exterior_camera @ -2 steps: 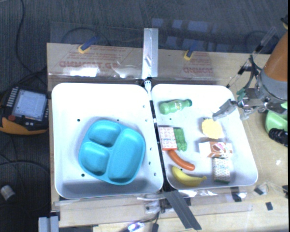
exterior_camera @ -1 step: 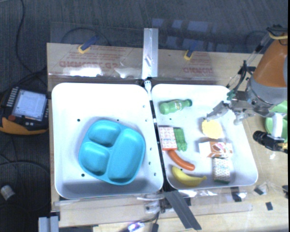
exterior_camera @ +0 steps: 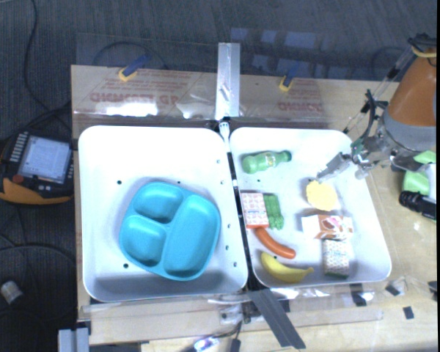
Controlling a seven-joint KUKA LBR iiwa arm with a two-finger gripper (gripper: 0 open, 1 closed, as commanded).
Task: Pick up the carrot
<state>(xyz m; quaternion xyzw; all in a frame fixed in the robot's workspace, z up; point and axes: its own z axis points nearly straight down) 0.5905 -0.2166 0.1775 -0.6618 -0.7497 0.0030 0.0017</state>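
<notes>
Reaching in from the right edge of the camera view, my arm (exterior_camera: 414,97) hangs over the upper right corner of the right bin (exterior_camera: 367,259), with my gripper (exterior_camera: 330,171) low over the bin's upper right part, just above the yellow slice (exterior_camera: 322,194). Whether my gripper is spread or pressed together, I cannot tell; nothing shows between its tips.

The carrot (exterior_camera: 274,243) lies in the lower left part of the right bin, slanting down to the right. It sits close under the small red-and-white packet (exterior_camera: 254,209) and the dark green vegetable (exterior_camera: 273,211), and just above the banana (exterior_camera: 284,268), which curves along the bin's lower wall. It is well apart from my gripper. To the carrot's right there is a bare strip of bin floor before the red-and-white carton (exterior_camera: 328,226) and the patterned box (exterior_camera: 336,257) below it. The divider between the two bins runs near the carrot's left end.

One green bottle (exterior_camera: 265,160) lies on its side near the top wall of the right bin, with open floor around it. That makes eight things in the right bin, one of each.

The left bin (exterior_camera: 103,270) holds one blue divided plate (exterior_camera: 170,229) with three compartments, and wide bare floor surrounds it on all sides. Both bins rest side by side on the bench (exterior_camera: 88,86).
</notes>
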